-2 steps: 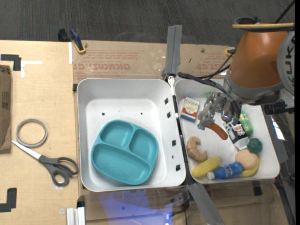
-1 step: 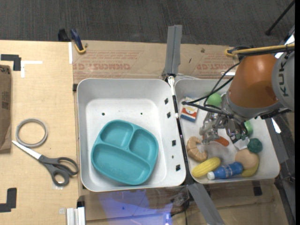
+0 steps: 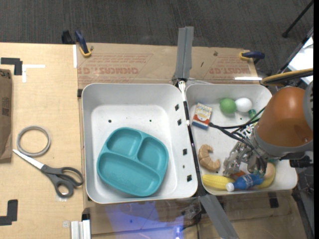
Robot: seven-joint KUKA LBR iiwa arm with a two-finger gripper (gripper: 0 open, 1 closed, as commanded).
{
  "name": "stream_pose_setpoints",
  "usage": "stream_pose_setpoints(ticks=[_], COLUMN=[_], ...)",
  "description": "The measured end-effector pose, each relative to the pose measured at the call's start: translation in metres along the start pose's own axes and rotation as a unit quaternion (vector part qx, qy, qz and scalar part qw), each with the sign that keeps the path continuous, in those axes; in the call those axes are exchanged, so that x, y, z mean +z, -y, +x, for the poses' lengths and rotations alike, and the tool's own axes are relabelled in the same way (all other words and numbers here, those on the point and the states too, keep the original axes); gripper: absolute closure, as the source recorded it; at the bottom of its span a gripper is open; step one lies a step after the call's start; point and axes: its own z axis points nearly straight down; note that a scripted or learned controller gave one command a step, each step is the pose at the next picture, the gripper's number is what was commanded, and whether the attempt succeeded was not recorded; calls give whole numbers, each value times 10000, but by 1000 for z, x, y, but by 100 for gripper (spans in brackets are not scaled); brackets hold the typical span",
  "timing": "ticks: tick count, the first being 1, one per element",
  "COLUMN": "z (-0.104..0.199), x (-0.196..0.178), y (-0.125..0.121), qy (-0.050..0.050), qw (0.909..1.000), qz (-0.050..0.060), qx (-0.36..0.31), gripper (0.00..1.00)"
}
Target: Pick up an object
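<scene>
The right bin (image 3: 215, 87) holds the objects. A small red and white box (image 3: 202, 115) lies near its left wall, with a green ball (image 3: 227, 105) and a white ball (image 3: 243, 104) at the back. A croissant (image 3: 208, 157) sits at centre left. Along the front wall lie a corn cob (image 3: 212, 182), a blue bottle with a white cap (image 3: 246, 182) and a banana (image 3: 270, 173). My gripper (image 3: 238, 162) is low inside this bin, just right of the croissant and directly above the bottle and corn. I see nothing clearly held.
The orange wrist band (image 3: 285, 118) and black cables overhang the right bin's right half. In the left bin (image 3: 99, 96) lies a teal divided plate (image 3: 132, 161). Scissors (image 3: 52, 173) and a tape ring (image 3: 33, 140) rest on the bench at the left.
</scene>
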Motion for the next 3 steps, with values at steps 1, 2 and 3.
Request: stream_pose_setpoints(ticks=[1, 2, 3], z=[-4, -53, -46], x=[0, 0, -100], y=[9, -28, -83], qy=[14, 8, 10], qw=[9913, 9606, 9571], qz=[-3, 4, 3], qx=[1316, 2781, 2896], gripper=[100, 100, 100])
